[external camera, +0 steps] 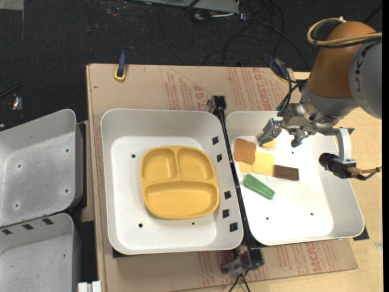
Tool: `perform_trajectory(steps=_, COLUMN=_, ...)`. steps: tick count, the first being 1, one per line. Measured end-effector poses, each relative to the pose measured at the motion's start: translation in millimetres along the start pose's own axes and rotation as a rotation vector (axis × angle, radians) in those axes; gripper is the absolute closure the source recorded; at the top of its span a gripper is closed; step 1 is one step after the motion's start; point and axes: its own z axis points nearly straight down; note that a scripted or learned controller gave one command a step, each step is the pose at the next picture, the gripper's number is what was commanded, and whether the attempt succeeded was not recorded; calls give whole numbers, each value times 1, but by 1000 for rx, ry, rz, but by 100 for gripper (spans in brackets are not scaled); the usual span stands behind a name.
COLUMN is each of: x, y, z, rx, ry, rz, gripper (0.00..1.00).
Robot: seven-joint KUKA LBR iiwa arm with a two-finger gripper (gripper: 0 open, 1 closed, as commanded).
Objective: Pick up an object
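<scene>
Two grey fingers [267, 140] are seen spread apart, one at about 8 o'clock of the wrist and one [297, 140] at about 5 o'clock; nothing is held between them. The two-finger gripper [282, 139] is hung over the upper part of the right white shallow bin [340, 224], at roughly 12 o'clock of the object cluster. Whether the left fingertip touches anything cannot be told.

Just below the gripper, a pale yellow flat square block [263, 163] is laid. A tan rounded flat piece [245, 150] is touching it at 10 o'clock, a dark brown small rectangular bar [286, 173] at 4 o'clock, and a green elongated soft-looking piece [259, 186] lies at 6 o'clock, tilted. All four rest in the right bin, near its left wall.

The left white shallow bin [121, 224] holds a yellow-orange plastic divided plate [180, 182], well apart from the gripper.

Step judged: approach, pre-grasp; no pick made yet. Next move judged to call for a descent towards 7 o'clock onto one piece, probably the yellow block, with the jaws straddling it before closing. The crowding is judged a risk: neighbours may be nudged or caught together.
</scene>
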Motion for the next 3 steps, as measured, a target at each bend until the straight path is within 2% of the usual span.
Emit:
perform_trajectory(steps=1, x=0, y=3, z=-9, rx=-14, ry=-1, rz=-2, gripper=0)
perform_trajectory(steps=3, x=-4, y=0, z=107, rx=-11, ry=-1, rz=0, gripper=0)
